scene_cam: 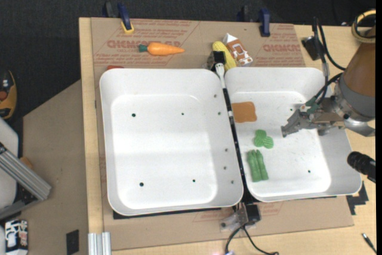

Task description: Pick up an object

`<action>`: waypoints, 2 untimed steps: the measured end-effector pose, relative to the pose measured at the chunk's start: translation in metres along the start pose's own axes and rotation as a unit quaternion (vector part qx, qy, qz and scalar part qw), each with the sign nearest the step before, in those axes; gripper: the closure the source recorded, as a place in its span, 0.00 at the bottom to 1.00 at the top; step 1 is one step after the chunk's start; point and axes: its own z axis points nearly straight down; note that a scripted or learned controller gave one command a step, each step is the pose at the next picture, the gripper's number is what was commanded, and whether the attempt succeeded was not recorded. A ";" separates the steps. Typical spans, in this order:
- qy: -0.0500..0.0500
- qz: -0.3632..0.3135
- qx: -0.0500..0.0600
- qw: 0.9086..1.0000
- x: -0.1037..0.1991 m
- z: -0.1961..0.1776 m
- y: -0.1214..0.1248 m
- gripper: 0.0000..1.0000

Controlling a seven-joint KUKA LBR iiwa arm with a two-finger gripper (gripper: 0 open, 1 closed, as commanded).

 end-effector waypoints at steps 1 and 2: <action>-0.001 -0.002 -0.002 1.000 0.002 0.107 0.112 0.00; 0.001 0.002 0.005 1.000 0.001 0.151 0.033 0.00</action>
